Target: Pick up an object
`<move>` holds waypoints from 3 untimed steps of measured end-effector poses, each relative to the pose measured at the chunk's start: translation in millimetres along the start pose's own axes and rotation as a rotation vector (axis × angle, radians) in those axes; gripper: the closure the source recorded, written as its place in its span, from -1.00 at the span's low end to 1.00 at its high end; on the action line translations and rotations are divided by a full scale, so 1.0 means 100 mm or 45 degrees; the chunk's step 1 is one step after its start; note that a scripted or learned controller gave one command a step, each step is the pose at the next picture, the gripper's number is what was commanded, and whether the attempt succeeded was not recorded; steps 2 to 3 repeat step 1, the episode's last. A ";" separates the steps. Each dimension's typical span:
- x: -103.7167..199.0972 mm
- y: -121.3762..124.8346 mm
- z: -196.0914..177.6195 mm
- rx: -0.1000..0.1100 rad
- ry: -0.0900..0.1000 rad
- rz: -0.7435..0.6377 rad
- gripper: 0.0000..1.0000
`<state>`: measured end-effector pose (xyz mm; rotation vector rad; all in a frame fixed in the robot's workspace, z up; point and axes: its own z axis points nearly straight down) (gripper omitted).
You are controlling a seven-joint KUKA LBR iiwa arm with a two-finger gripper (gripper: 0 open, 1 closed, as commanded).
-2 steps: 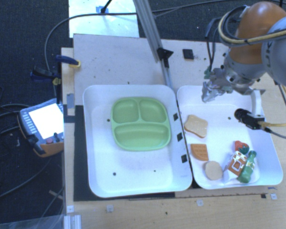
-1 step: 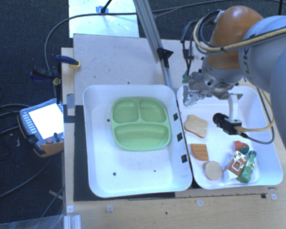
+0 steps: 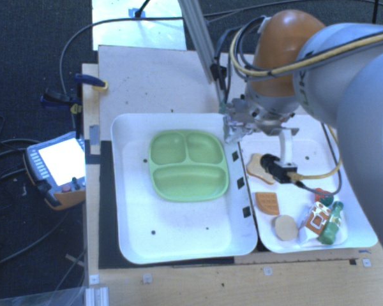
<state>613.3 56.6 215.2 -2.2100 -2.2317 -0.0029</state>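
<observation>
Two white bins sat side by side on the bench. The left bin (image 3: 179,231) had lots of bare floor. A green plate (image 3: 188,164) with three parts lay flat in its upper half. The plate was near the wall between the bins but not touching it. All the floor below the plate was free, and so was a strip down the left side.

The right bin (image 3: 364,236) was more crowded. A piece of toast (image 3: 256,168) lay near its left wall. Below it lay an orange cracker (image 3: 267,203), and just below that a round tan disc (image 3: 285,227). A small orange and white box (image 3: 316,219) and a green bottle (image 3: 330,224) lay close together near the bottom right corner. The bottle was tipped over on its side. The top part of this bin was under the arm.

The big grey arm (image 3: 351,75) came in from the right and bent down, with its orange band (image 3: 284,43) on top. The gripper (image 3: 233,131) pointed down at the top of the wall between the two bins, just beside the plate's top right corner and above the toast. I could not tell if it was spread apart or pressed together. Nothing could be seen held in it.
</observation>
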 end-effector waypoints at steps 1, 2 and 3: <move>0.43 -0.20 -0.08 0.001 0.001 -0.001 1.00; 0.43 -0.20 -0.08 0.001 0.001 -0.001 1.00; 0.43 -0.20 -0.08 0.001 0.001 -0.001 1.00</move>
